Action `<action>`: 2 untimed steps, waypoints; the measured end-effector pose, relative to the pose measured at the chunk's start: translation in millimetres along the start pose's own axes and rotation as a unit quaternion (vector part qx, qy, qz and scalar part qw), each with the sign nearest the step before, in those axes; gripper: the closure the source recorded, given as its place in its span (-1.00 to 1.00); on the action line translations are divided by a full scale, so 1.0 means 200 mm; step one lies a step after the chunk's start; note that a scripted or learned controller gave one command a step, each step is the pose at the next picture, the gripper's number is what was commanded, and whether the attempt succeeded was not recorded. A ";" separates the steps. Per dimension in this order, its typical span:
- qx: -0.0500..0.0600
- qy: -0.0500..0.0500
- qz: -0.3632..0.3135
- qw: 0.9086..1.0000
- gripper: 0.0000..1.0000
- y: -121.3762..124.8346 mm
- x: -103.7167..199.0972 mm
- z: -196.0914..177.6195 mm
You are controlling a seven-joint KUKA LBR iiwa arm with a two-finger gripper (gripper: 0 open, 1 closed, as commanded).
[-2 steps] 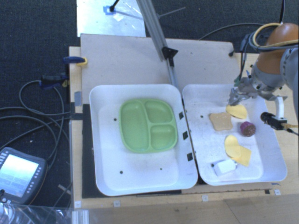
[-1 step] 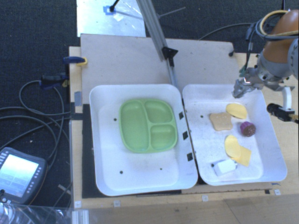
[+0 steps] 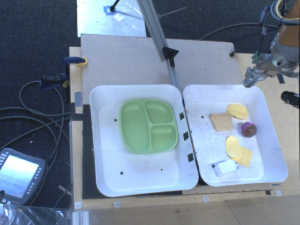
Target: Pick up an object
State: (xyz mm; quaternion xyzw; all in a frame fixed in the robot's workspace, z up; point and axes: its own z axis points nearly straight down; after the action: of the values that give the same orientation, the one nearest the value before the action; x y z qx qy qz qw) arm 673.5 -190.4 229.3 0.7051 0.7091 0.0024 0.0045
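The right bin [image 3: 267, 107] holds a tan toast slice [image 3: 221, 122], a yellow oval piece [image 3: 237, 110], a purple ball [image 3: 249, 129], a yellow curved piece [image 3: 232, 146], a yellow-orange wedge [image 3: 245, 157] and a small white block [image 3: 226, 167]. My gripper [image 3: 250, 78] hangs above the bin's far right corner, apart from every item. Nothing shows between its fingers.
The left bin [image 3: 105, 172] holds a green divided plate [image 3: 149, 126]. A slanted metal pole [image 3: 154, 22] crosses the back board. Cables and a pendant [image 3: 18, 175] lie off the bench at left.
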 end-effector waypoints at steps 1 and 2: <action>0.002 0.001 -0.001 1.000 1.00 0.01 0.00 -0.09; 0.004 0.002 -0.002 1.000 1.00 -0.12 0.24 -0.12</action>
State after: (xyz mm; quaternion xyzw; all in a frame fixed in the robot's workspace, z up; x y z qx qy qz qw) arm 649.9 -142.7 253.9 0.7038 0.7104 0.0009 0.0003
